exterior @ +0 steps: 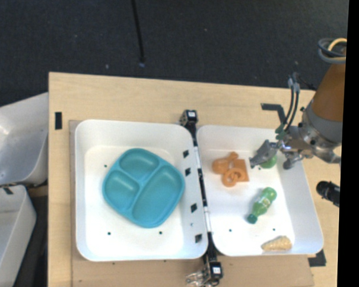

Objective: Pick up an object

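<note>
Green bottle (262,204) below tool (277,155)

Two white bins side by side on a wooden bench (128,99) — the left bin (83,165) holds a blue divided plate (143,187); the right bin (235,231) adjoins it along a clipped central seam.

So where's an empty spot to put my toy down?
Left bin: bare white strips all around the blue plate. Right bin: bare floor between the green bottle and the divider. It's crowded up top, by the orange toy and the gripper.
</note>
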{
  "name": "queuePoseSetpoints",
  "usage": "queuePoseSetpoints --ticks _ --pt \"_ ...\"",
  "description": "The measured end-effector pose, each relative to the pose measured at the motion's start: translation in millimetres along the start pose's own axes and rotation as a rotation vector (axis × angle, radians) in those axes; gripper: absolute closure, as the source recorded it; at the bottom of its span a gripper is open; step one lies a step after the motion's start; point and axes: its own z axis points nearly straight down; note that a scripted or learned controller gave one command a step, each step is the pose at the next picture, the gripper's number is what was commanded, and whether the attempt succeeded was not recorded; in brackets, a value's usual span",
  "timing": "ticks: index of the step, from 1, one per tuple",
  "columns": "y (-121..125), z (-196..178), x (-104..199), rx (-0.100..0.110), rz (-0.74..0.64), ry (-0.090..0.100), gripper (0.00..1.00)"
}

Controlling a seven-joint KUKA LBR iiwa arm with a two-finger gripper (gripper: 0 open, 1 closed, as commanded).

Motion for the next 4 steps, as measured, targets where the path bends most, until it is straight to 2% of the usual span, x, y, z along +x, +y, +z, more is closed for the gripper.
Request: queuePoseSetpoints --ticks 1,4 --pt "2.0 -6.3 0.3 -0.012 -0.003 -0.002 0.00" --pt "8.6 121.5 -0.5 -0.007 0.002 -0.003 0.00"
